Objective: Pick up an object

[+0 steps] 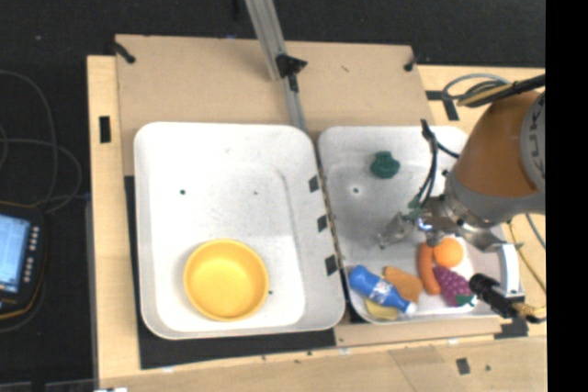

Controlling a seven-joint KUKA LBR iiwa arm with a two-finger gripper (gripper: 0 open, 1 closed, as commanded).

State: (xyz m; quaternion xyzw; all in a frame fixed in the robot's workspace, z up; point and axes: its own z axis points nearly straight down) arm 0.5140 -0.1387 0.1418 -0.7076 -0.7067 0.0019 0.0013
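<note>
The right bin [354, 162] holds several small toys. A green piece [384, 165] lies alone near its back. Along the front lie a blue bottle [375, 286], an orange carrot-like piece [402, 280], a round orange fruit [448, 252] and purple grapes [450, 282]. My gripper [404, 228] hangs low over the middle of this bin, just left of the orange fruit and above the carrot piece. I see nothing held in it. The arm's wrist hides the bin's right side.
A yellow bowl [226, 278] sits at the front of the left bin [220, 170]. A slanted metal pole [266, 23] rises behind the bins. Cables [473, 92] lie at the bench's right back corner.
</note>
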